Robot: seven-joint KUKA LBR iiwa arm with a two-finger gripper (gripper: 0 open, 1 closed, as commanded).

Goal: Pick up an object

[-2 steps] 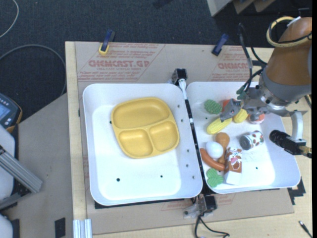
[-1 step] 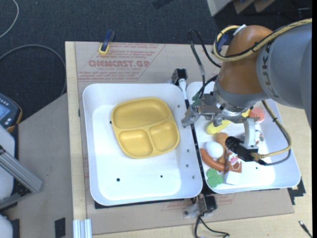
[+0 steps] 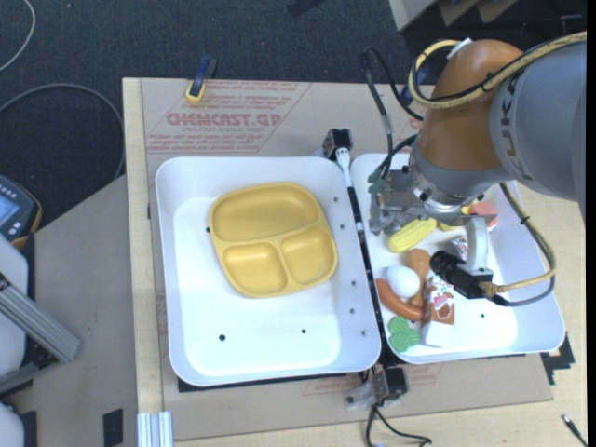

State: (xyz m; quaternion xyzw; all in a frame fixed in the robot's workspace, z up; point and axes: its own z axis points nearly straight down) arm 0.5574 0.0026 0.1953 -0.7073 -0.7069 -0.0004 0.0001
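Two bins on the bench, and all the action is in the right bin (image 3: 523,322). The left bin (image 3: 177,277) carries just a yellow tray (image 3: 272,238), lying flat, well apart from the arm.

The gripper (image 3: 395,214) is down low over the near-left part of the right bin, close to the wall between the two bins. The arm's big orange-and-grey wrist hangs above it and hides much of what is underneath. Whether the gripper is wide, narrow or closed on anything, I cannot tell from this angle, and nothing is visibly held.

The candidates are heaped right there. A corn cob (image 3: 412,234) lies just beside the gripper, poking out from under it. Below that sit a brown ball (image 3: 419,261) and a white egg (image 3: 403,279), touching. A sausage (image 3: 398,298) runs along beneath them, with a small carton (image 3: 440,305) and a green piece (image 3: 402,335) at the front of the bin.

My read: this is the reach-and-grasp step, with the cob the likeliest target and no lift begun. The next move calls for a firm close across the cob's narrow width, then a straight rise. The cob is round and slick, so it could roll out, and the crowding means the neighbours may get nudged.
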